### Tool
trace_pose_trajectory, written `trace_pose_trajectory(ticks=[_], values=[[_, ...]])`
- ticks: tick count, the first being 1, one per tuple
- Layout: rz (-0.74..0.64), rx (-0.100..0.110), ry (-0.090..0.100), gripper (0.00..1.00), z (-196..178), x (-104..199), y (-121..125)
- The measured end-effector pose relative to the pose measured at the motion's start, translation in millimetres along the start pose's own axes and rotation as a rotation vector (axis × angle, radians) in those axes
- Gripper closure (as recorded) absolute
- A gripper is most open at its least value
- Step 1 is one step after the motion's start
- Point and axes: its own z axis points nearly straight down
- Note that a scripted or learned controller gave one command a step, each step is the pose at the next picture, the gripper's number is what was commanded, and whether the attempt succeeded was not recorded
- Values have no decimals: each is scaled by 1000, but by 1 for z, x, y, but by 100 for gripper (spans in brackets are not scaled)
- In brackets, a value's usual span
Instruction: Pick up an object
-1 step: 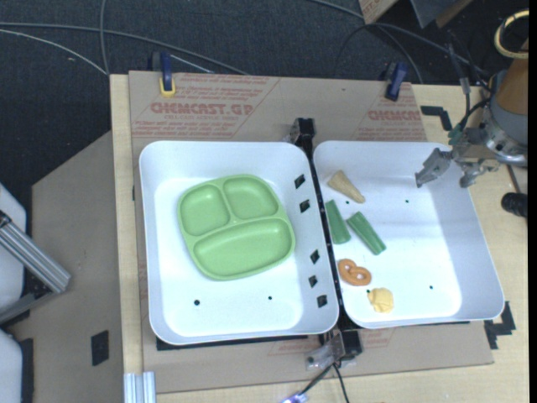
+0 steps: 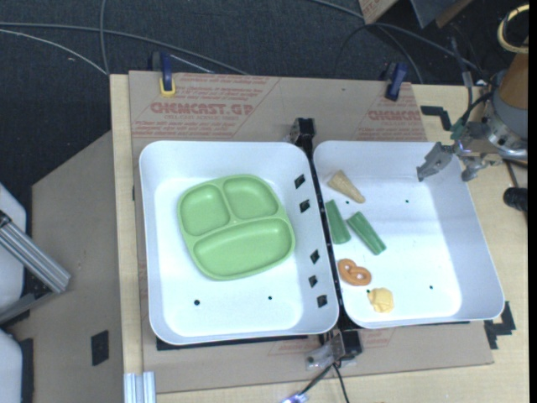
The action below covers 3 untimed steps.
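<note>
Camera view, slant look down on surface [image 2: 210, 99] w/ brown board on top, red lettering along far edge. Two shallow white bins side by side, black divider strip btwn them.

Left bin [image 2: 168, 300]: holds a green divided plate [image 2: 237, 225], three compartments, lying flat roughly mid-bin, slightly twd far side. Nothing on the plate.

Right bin [image 2: 453, 267]: five small items, all clustered on its left half, near the divider.
- Tan wedge piece [image 2: 346, 186], farthest back, pointed end twd upper left.
- Two green sticks: one [image 2: 337, 222] just beside the divider, the other [image 2: 367, 232] to its right, angled; close together, can't tell if touching.
- Orange pretzel-shaped piece [image 2: 353, 272] nearer the front, below the sticks.
- Yellow lump [image 2: 381, 300] just beside the pretzel, nearest the front rim.

Arm comes in from right, upper corner. Tool [image 2: 449, 164] sits over far right rim of the right bin, well apart from all five items. Two grey fingers [image 2: 431, 163] visible, spread apart w/ a gap btwn them, so open; nothing btwn them. Cables bundled behind wrist.

Blue clamps [image 2: 167, 73] at far edge of board, left and right. Dark floor beyond w/ loose cables.
</note>
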Motion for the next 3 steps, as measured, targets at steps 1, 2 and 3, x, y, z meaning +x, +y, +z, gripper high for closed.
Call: trace_pose_trajectory(ticks=[1, 2, 3], values=[[-1, 2, 0, 0, 47, 8, 5], [-1, 4, 1, 0, 92, 15, 9], [-2, 2, 0, 0, 113, 15, 9]])
